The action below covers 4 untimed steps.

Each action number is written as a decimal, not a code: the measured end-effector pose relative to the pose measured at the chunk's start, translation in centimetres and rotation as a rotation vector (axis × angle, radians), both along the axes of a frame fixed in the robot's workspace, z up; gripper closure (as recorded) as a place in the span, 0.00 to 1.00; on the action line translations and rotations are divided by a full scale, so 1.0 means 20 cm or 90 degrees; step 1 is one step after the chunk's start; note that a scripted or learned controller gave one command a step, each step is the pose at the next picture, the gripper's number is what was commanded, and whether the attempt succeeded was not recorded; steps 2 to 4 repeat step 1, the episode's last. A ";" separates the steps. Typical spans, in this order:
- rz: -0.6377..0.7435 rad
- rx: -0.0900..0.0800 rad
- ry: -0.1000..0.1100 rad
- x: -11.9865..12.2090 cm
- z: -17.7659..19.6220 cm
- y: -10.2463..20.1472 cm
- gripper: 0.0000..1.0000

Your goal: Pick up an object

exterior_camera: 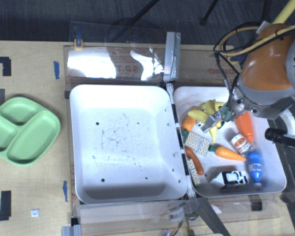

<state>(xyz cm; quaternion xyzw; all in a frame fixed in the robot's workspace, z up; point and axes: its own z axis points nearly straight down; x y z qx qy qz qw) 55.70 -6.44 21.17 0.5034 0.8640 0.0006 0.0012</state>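
Nearest us sits the black toy (234, 177) in the right bin (275, 183); we judge the gripper (217, 119), state unclear, hovers over the bananas (205, 113) to attempt a pick.

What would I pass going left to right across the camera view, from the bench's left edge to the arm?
Green divided plate → left white bin → sausage-like red piece at the right white bin's left wall → orange carrot → blue bottle → arm's orange band.
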 end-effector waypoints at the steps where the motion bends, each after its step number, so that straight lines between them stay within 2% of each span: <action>1: 0.082 -0.001 -0.001 0.14 -0.13 0.02 1.00; 4: 0.082 -0.001 -0.001 0.14 -0.13 0.02 1.00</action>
